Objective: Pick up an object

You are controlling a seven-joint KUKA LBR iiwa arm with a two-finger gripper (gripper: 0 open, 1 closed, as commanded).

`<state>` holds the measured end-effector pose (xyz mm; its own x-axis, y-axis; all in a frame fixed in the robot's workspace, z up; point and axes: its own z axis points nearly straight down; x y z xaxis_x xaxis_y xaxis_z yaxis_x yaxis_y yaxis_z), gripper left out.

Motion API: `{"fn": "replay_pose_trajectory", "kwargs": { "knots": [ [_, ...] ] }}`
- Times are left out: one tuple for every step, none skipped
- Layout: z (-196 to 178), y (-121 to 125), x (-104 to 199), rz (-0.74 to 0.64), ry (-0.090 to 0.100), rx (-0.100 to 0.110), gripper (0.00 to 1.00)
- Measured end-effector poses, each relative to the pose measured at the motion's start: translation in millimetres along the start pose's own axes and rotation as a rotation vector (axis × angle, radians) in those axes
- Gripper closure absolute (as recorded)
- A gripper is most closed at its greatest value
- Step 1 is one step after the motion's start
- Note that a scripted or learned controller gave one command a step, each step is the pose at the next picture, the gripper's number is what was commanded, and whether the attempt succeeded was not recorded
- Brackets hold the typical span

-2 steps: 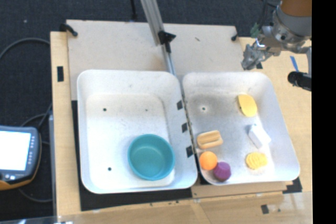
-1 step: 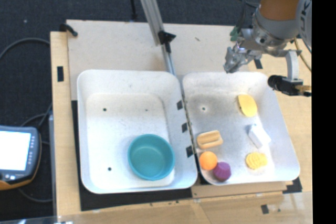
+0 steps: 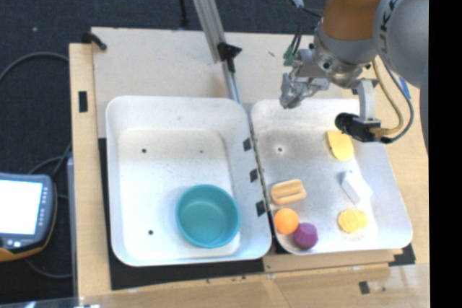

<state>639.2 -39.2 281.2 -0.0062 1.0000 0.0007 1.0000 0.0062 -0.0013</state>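
Your gripper [image 3: 291,99] hung over the far left corner of the right bin [image 3: 382,227], its fingers pointing down close to the rim beside the divide between the two bins; whether the jaws were apart or together you could not tell from this angle, and nothing showed between them. The pickable things all lay nearer the front of that bin, well apart from the gripper. A tan bread-roll piece [image 3: 288,191] sat by the bin's left wall, with an orange ball [image 3: 286,220] just in front of it and a purple ball [image 3: 307,234] touching or nearly touching the orange one at the front rim. A yellow ridged piece [image 3: 352,220] lay near the front right, a white block [image 3: 355,187] just behind it, and a yellow oval piece [image 3: 340,145] further back, close under a black fitting [image 3: 359,128] on the arm's cable side.

The left bin [image 3: 130,155] held a teal bowl [image 3: 208,215] toward its front right corner. A slanted aluminium post [image 3: 209,14] rose from behind the bins, its foot near the gap between them and just left of your gripper, so that side was tight. Open floor in the right bin lay between the gripper and the roll piece. A pendant screen [image 3: 22,216] sat off the bench at the left
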Motion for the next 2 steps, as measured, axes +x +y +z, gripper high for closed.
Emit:
{"fn": "replay_pose_trajectory", "kwargs": {
  "knots": [
    [-3, -5, 54, -0.001, 0.001, -0.001, 1.00],
    [18, -11, 107, -0.001, 0.000, 0.001, 1.00]
  ]
}}
